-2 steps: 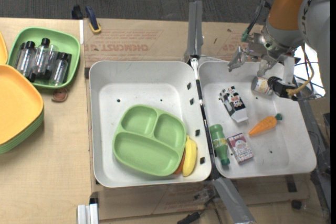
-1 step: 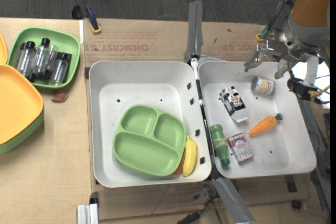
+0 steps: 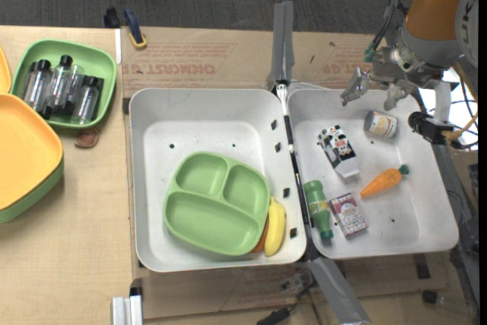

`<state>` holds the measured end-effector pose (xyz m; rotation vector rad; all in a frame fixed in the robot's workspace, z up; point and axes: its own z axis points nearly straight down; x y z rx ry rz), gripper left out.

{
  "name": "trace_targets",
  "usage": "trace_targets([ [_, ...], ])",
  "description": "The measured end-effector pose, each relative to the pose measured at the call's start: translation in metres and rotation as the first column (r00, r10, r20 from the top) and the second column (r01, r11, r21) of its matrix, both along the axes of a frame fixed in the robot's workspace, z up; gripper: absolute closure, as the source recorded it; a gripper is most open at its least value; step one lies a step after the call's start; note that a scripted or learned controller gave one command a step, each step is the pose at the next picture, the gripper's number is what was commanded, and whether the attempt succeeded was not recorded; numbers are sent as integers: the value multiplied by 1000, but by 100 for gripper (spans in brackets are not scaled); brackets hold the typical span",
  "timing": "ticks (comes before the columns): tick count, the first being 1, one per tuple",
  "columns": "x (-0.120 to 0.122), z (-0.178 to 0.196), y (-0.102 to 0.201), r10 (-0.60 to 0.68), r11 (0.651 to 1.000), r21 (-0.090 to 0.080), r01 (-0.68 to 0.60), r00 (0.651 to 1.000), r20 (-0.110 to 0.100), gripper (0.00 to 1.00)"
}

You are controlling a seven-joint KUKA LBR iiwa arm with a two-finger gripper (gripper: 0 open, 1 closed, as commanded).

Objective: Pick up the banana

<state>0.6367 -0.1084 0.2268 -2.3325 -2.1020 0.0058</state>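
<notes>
Faintly, mirrored "CHEMCUZT" lettering (image 3: 175, 68) crosses cardboard behind the banana (image 3: 275, 227).

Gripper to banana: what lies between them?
In the camera view, the line from gripper to banana crosses the cow-print box, the green bottle and the divider between the bins.

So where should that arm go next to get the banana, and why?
Probably across to the left bin. The gripper hangs above the top of the right bin, near a small can, while the banana lies in the left bin's lower right corner, tucked against the green divided plate. It likely has to travel over before lowering.
</notes>
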Motion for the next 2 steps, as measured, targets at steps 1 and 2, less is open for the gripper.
trace_targets([
  [1, -1, -9, 2, -98, 995, 0, 98, 995, 0, 0],
  [2, 16, -31, 6, 14, 1000, 0, -14, 1000, 2, 0],
])
